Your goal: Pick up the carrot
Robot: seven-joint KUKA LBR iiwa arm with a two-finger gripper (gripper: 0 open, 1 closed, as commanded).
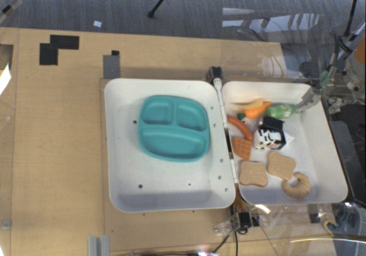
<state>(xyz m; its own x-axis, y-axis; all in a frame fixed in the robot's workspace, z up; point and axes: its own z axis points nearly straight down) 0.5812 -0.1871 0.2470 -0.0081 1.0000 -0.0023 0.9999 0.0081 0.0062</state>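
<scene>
The carrot, orange with a small green tip at its left end, lies tilted near the back of the right bin. A green toy vegetable rests just to its right. My gripper reaches in from the right over the bin's back right part. Its tip sits close to the green vegetable and well to the right of the carrot. Nothing shows held in it. The grey arm stands at the right edge.
Also in the right bin are a red sausage, a waffle, a black-and-white toy, two bread slices, and a croissant. The left bin holds a teal divided plate.
</scene>
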